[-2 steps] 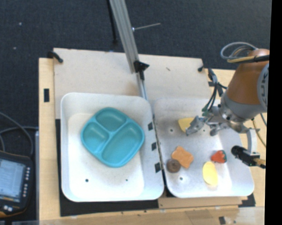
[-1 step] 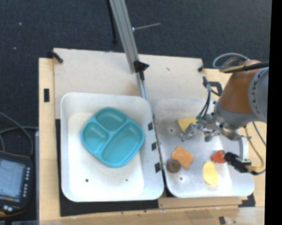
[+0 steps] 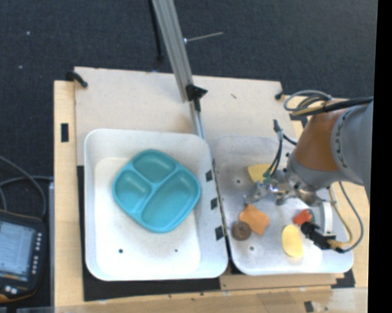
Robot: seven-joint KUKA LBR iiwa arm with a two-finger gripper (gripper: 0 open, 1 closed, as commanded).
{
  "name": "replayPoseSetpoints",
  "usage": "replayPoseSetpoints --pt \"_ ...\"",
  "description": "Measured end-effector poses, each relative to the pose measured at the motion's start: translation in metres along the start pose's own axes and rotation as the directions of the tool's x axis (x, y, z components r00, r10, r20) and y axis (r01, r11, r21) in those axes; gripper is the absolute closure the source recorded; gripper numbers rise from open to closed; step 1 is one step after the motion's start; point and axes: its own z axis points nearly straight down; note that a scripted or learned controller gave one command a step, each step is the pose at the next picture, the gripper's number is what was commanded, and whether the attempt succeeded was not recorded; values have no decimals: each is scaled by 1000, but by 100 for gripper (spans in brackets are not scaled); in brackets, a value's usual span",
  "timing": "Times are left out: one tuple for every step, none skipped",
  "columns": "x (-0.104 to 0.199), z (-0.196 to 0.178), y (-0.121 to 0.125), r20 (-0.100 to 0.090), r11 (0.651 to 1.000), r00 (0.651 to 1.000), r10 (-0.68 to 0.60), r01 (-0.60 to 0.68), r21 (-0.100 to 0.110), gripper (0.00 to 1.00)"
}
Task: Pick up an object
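On the bench (image 3: 121, 99) sit two white bins side by side, and the left bin (image 3: 96, 245) carries a teal divided plate (image 3: 157, 190), the largest loose item, lying flat near the middle. Reaching in from the right, the grey arm (image 3: 350, 139) with its orange band hangs over the right bin (image 3: 238, 154), and the gripper (image 3: 267, 190) is low above the bin floor, pointing toward the bin's centre. Whether its fingers are spread or pressed together I cannot tell; nothing is seen between them. Scattered in the right bin are the candidates: a yellow piece (image 3: 257, 172) just beside the gripper, a yellow oval (image 3: 292, 241) near the front wall, an orange block (image 3: 254, 219) just below the gripper, a small red piece (image 3: 302, 218) partly behind the wrist hardware, and a brown round (image 3: 241, 231) touching or nearly touching the block. The block looks the easiest target: likely light and fairly stiff, with flat sides that should take a pinch across its shorter width. The oval looks smooth and rounded, so it may squirt out unless gripped across its middle. The plate would probably be too wide and slick except at the rim.
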Motion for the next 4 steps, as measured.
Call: replayPoseSetpoints --pt "-1 -14 2 -1 1000 1000 6 -6 -6 100" --pt "-6 -74 11 1 1000 1000 -3 3 -9 100" --pt "-16 -134 17 1 1000 1000 -3 3 -9 100" --pt "-17 -145 18 -1 1000 1000 -5 5 -5 100"
